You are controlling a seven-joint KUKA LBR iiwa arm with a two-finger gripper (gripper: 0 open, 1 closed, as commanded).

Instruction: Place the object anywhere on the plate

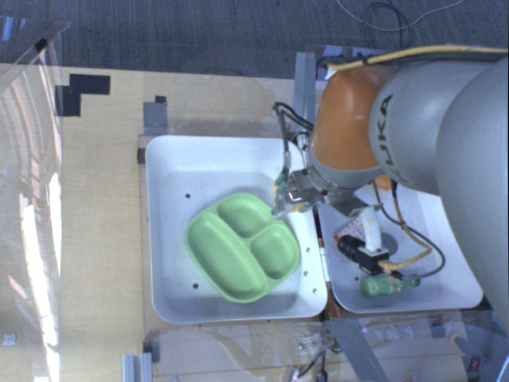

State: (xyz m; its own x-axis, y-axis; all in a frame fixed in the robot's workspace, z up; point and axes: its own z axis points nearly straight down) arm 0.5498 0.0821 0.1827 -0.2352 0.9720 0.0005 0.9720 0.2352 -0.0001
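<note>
Grey carpet is showing beyond a pale wooden tabletop (pixel 95 237) that is carrying two white bins side by side. Much of the right bin (pixel 455 286) is lying hidden under the bulky grey arm (pixel 445 110) reaching in, so its far half is hard to make out. The hand (pixel 285 197) is partly covered by the wrist above it, and whether it is open, closed or gripping anything cannot be told. A loose cable (pixel 398 10) is curling on the carpet, and black tape (pixel 79 90) is marking the tabletop. The left bin (pixel 169 181) is holding a green divided plate (pixel 238 249). The hand is hanging just over the plate's far right rim. A small green object (pixel 386 286) is lying near the right bin's front edge, well apart from the hand.
</note>
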